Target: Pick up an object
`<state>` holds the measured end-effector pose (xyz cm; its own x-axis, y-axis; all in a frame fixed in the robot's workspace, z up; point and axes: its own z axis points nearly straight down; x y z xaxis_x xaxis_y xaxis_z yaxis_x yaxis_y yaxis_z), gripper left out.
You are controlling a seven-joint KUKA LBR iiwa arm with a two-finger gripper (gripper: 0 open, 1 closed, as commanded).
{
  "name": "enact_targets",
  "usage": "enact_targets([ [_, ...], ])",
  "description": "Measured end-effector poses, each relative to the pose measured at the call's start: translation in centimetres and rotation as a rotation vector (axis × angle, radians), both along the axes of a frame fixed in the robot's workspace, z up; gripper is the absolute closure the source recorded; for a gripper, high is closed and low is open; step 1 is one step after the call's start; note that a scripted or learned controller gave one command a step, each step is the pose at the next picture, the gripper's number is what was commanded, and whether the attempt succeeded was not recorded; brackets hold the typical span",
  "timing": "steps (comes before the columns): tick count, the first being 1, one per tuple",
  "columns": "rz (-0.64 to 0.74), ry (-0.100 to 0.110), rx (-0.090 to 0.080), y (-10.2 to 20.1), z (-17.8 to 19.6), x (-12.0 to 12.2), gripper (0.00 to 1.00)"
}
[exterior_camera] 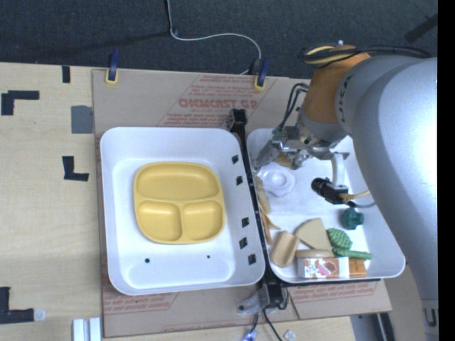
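Two white bins (114, 212), red cardboard (206, 98) lettering possibly "CHEMCAST", gripper (284, 151) fingers' state indiscernible

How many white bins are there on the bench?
2. The left shallow white bin holds a yellow divided plastic tray. The right shallow white bin holds small toys, partly under the grey arm.

A pale wooden bench (43, 212) under brown cardboard (213, 101), dark carpet (85, 13) beyond.
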<state>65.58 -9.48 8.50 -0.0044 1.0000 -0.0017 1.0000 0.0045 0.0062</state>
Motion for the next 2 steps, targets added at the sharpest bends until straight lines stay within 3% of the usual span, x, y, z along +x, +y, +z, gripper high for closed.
enact_targets([
  [1, -0.002, 0.006, 0.001, -1.5, -0.1, 1.3, 0.00],
  [2, -0.001, 0.013, -0.002, -1.6, 0.9, 1.1, 1.00],
])
